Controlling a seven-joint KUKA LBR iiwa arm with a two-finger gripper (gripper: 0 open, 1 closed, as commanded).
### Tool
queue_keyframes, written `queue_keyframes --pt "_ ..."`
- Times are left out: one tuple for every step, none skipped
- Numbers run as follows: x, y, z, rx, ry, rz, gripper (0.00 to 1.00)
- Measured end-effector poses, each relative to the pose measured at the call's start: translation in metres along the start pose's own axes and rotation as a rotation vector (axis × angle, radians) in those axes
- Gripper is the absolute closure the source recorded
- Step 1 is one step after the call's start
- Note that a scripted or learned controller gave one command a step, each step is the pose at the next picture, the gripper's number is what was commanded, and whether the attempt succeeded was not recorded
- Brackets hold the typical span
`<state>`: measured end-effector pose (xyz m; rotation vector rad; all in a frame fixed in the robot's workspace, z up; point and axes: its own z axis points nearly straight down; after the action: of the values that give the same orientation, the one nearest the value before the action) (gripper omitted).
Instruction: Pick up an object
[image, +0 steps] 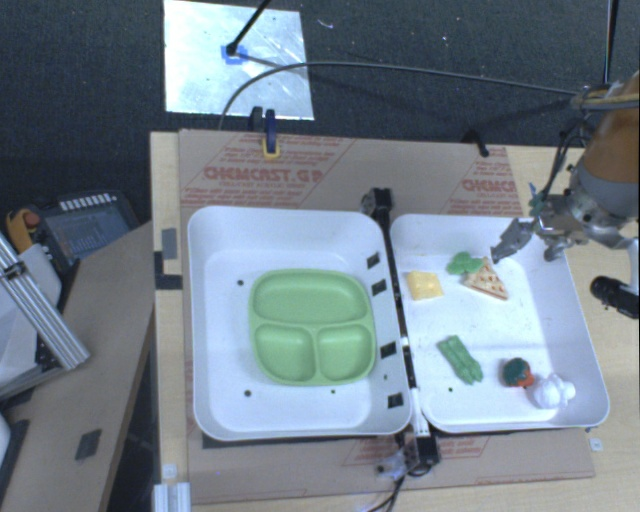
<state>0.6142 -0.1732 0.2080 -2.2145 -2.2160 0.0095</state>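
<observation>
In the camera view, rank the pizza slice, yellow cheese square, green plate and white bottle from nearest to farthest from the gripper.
From the gripper, in the right bin's upper part:
1. Pizza slice, just below-left of it.
2. Yellow cheese square, by the right bin's left wall.
3. White bottle, at the right bin's lower right.
4. Green plate, in the left bin.

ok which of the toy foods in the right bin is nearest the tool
The tan triangular wedge, just below the tool; the yellow block and long green piece lie farther off.
</observation>
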Motion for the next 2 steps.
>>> queue_keyframes --pt "0.000 0.003 -0.007 -0.012 -0.002 -0.003 0.00" --pt "-0.001 0.001 0.056 -0.008 -0.001 -0.001 0.00"
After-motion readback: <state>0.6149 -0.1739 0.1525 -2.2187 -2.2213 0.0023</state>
